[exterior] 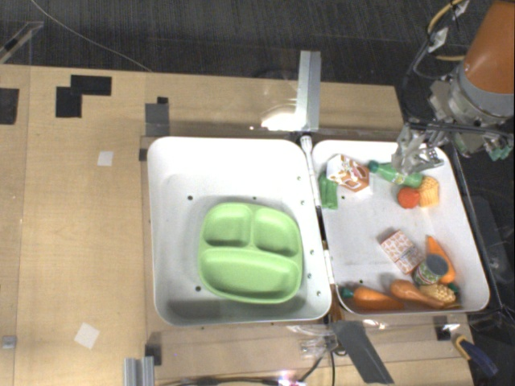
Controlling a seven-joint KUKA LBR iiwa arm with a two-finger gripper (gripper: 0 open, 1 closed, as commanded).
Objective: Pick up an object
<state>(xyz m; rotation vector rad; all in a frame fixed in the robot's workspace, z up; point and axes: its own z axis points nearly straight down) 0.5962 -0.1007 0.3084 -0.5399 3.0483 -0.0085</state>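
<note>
My gripper (413, 164) hangs low over the far right corner of the right bin (362, 232). Its metal tip sits right at a green bottle-like object (385, 170) that lies flat beneath it; whether it touches that object is unclear. Just in front of the tip are a red tomato (409, 199) and a yellow-orange piece (430, 190). A white and red packet (351, 175) lies to the left of the green object. Nothing is lifted off the bin floor.
The left bin (173, 215) holds a green divided tray (251, 252). A green bar (328, 191) lies by the divider. At the right bin's front are a patterned box (400, 249), a dark can (434, 270), two carrots (374, 298) and a brown piece (422, 293).
</note>
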